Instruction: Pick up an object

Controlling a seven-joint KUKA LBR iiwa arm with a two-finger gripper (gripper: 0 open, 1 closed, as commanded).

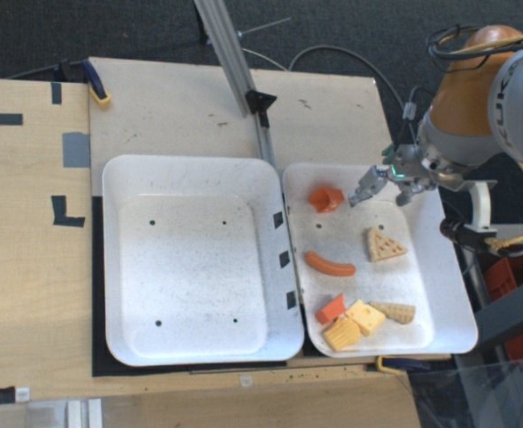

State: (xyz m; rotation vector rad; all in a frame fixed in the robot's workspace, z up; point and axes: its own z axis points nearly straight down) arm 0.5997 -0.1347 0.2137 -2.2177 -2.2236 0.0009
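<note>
The right bin (440, 266) holds several toy foods. An orange-red chunk (326, 199) lies near its top left. A tan cheese wedge with holes (385, 244) rests right of centre, and an orange sausage (330, 263) lies at centre left. Along the bottom sit a small red piece (330, 308), a yellow block (365, 316), a waffle-like yellow piece (342, 333) and a tan cone (395, 312). My gripper (383, 191) hangs over the bin's upper right, fingers spread open with nothing between them, above and apart from the cheese wedge.
The left bin (119, 239) sits beside the right one, with black clips (284, 257) along the shared wall. A slanted metal post (230, 52) rises behind the bins. Cables and the arm's grey-orange body (476, 96) fill the right side.
</note>
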